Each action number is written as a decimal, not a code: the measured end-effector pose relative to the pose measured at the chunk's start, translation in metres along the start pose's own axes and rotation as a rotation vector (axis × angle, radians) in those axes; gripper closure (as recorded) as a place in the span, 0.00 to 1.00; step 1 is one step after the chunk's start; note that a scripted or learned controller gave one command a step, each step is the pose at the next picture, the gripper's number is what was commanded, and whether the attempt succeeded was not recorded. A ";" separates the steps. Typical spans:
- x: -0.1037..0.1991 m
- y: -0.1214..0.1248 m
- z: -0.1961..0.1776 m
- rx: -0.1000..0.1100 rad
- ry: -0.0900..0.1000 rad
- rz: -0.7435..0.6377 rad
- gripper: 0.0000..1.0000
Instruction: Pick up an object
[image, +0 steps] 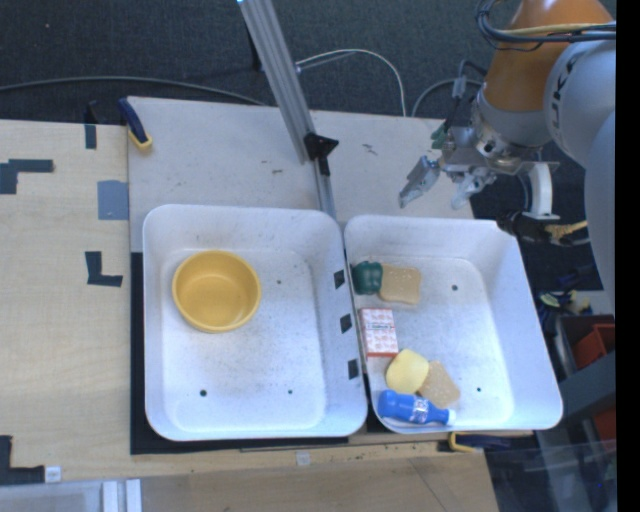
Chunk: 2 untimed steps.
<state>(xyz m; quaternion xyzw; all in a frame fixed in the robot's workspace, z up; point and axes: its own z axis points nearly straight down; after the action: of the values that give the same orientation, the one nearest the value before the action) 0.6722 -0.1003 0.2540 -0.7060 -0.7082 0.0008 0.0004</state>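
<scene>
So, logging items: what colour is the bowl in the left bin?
Yellow; the bowl shows clearly in the camera view.

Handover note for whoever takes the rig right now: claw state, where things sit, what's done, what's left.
Claw: open, holding nothing, above the bench behind the right bin.
Right bin: green object, tan sponge, red-and-white box, yellow object, second tan piece, blue bottle at the front edge.
Left bin: yellow bowl.
Done: nothing picked.
Left: descend, grasp one object, lift.

Two white bins (160, 330), one yellow bowl (216, 290), six small items (379, 332) in the right bin.
</scene>
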 end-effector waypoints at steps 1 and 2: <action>0.000 0.000 0.000 0.000 0.000 0.000 0.00; 0.006 0.001 0.045 0.004 0.000 0.001 0.00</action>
<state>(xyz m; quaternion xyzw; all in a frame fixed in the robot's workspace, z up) 0.6734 -0.0941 0.2085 -0.7063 -0.7080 0.0023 0.0017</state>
